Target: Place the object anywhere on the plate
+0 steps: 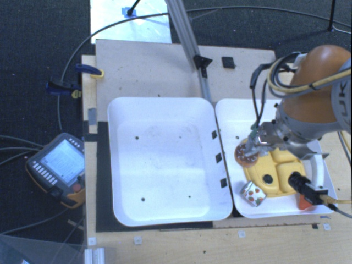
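Note:
A yellow sectioned plate (276, 169) lies in the right bin (228, 147), partly under the arm. A brown round disc-like object (243, 155) sits at the plate's left edge, overlapping its rim. My gripper (255, 145) hangs directly over the disc's upper right side, at or very near it. The wrist hides where they meet, so I cannot tell whether it touches the disc. A small white cube with coloured spots (253, 193) rests just off the plate's lower left corner. The arm's grey and orange body covers the bin's upper right part.
The left bin (165, 158) stands beside the right one, their rims joined by black clips. An orange item (304, 203) lies at the right bin's lower right, beside a black fitting. A metal pole (187, 32) crosses the bench behind the bins. A teach pendant (58, 166) lies far left.

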Action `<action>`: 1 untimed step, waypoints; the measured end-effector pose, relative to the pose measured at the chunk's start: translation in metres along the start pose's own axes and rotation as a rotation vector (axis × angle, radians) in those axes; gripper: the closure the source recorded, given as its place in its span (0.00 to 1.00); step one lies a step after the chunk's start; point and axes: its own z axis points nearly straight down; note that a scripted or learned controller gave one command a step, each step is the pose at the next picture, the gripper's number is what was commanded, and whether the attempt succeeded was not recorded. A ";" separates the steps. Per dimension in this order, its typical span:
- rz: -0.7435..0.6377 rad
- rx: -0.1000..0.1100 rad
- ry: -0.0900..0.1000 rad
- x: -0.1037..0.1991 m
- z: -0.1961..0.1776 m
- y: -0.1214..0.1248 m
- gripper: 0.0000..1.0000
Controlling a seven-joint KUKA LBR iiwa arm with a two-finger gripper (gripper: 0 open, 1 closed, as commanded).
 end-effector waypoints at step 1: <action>0.000 0.001 0.001 0.058 0.016 -0.002 1.00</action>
